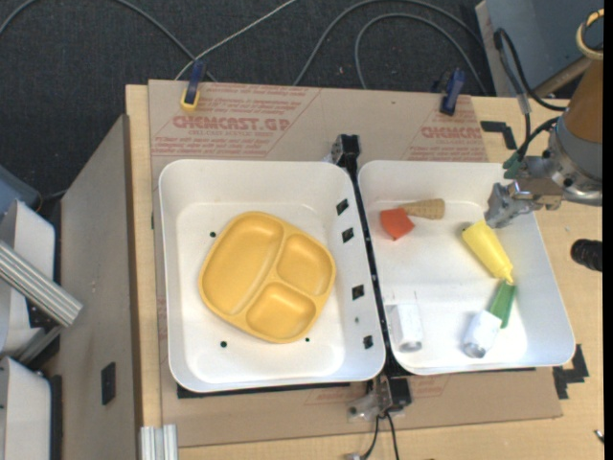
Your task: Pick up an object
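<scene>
Object candidates lay in the right bin (560,305), and we list them from the near edge outward. Nearest were a white-and-green marker-like item (490,318) and a small clear-white block (408,325), well apart from each other. Beyond them lay a yellow banana-shaped toy (487,249), then an orange-red block (396,223) just beside a tan cone (424,209) near the far wall. The gripper (506,204) hung at the bin's far right corner, close to the upper end of the yellow toy; we could not tell whether it was open, closed or gripping anything. The left bin (177,257) held a yellow divided plate (267,276). We judged two risks: a descent so near the wall could strike the rim, and the toy's smooth, rounded body could roll or slip aside under an off-centre pinch.
</scene>
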### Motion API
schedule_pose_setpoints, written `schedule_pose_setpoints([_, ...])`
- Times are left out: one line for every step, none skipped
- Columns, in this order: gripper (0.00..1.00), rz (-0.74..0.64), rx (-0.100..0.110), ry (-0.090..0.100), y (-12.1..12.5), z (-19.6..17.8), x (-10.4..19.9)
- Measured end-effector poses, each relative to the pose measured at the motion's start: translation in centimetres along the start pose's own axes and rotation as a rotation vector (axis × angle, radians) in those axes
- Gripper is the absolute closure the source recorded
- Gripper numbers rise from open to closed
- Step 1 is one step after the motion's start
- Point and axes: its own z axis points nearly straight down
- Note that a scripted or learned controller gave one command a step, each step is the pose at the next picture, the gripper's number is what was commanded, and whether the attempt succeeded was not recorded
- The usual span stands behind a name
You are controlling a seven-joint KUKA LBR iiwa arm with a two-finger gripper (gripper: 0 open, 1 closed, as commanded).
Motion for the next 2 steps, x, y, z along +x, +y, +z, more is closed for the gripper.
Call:
schedule_pose_setpoints([1.0,-0.002,-0.001,0.0,0.4,0.2,5.9])
schedule_pose_setpoints([1.0,-0.001,0.002,0.0,-0.8,1.8,11.6])
